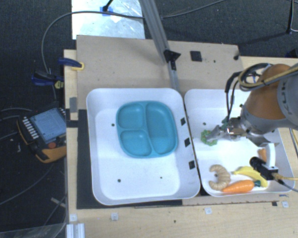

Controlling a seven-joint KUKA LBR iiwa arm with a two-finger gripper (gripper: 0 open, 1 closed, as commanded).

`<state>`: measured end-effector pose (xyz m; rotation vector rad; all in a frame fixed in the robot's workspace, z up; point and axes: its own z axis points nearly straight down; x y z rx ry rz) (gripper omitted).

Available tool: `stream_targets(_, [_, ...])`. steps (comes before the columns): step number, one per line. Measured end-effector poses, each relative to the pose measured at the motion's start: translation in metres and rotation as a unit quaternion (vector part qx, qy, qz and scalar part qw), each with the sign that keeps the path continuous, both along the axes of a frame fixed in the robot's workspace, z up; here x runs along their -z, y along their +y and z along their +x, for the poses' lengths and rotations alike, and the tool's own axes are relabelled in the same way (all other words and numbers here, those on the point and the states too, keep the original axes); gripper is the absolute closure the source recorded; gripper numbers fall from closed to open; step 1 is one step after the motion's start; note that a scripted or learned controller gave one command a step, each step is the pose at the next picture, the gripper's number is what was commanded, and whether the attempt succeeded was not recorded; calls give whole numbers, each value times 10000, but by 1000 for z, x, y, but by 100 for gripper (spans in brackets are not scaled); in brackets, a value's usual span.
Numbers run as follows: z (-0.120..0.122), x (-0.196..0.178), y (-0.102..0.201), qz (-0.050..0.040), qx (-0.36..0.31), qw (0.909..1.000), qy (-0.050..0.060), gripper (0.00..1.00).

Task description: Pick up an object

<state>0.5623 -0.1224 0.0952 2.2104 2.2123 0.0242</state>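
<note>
Spanning most of the view is a tan bench [139, 58], and on it sit two shallow white bins side by side, their inner walls touching. The left bin [104, 172] is the broader of the two; the right bin [203, 108] is narrower and lies under the robot. The grey arm [268, 103], with its orange band, reaches in from the right and hangs above the upper half of the right bin. A teal divided plate [147, 129] with three compartments lies flat in the upper middle of the left bin. Off the bench, on the dark floor to the left, rests a handheld unit with a grey face and orange casing [42, 133].

Along the near wall of the right bin lie three food toys close together: an orange carrot [237, 186] on its side, a tan croissant [219, 176] just left of and touching it, and a yellow banana [251, 173] just above the carrot. The gripper [219, 132] points left, low over the middle of the right bin. At its tip lies a small green leafy toy [208, 137], near the bin's left wall. Whether the claw is apart, together or clamped on the green toy cannot be told from this angle.
</note>
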Motion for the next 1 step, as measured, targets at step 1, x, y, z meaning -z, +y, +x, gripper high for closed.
stream_targets(1, [4,-14,1,-4,-9,10000,-69,100])
